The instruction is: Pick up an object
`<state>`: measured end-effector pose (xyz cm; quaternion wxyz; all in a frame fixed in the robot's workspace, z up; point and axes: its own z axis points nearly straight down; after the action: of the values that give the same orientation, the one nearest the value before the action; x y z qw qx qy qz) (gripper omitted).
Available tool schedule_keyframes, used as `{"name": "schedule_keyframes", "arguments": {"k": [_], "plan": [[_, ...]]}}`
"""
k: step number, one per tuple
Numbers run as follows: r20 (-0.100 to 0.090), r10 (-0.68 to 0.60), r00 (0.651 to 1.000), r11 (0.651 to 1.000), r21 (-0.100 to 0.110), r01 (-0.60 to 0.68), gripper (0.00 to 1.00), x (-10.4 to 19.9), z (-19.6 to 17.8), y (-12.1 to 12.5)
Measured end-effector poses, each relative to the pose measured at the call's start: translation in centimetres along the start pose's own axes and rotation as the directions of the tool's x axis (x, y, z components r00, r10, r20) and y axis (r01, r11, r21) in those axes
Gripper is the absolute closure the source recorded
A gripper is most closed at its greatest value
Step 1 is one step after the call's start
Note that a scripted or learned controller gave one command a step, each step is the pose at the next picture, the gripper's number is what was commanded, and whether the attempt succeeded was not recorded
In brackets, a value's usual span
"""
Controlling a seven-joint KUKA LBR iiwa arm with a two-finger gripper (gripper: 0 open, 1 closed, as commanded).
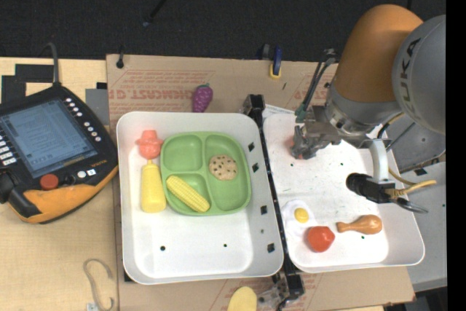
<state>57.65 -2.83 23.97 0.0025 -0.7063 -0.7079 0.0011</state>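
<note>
The gripper (306,141) points down into the far left corner of the right bin (324,182), low over its floor; whether it is open or closed cannot be told. The arm (373,58) leans in from the right, its orange band above the wrist. A small reddish thing (298,147) shows at the gripper's left edge, too hidden to identify. Nearer the front of that bin lie a fried egg (301,215), a red tomato (319,238) and a brown drumstick (360,225). The left bin (189,247) holds a green plate (206,156) with a cookie (223,167) and corn (188,193).
</note>
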Motion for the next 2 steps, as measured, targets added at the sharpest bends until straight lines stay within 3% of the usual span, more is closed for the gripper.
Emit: {"name": "schedule_keyframes", "arguments": {"k": [1, 2], "plan": [[0.000, 0.001, 1.000, 1.000, 0.001, -0.001, 1.00, 3.4, 0.5, -3.7], [0.001, 0.000, 1.000, 1.000, 0.001, 0.000, 1.00, 9.0, 1.0, -6.4]]}}
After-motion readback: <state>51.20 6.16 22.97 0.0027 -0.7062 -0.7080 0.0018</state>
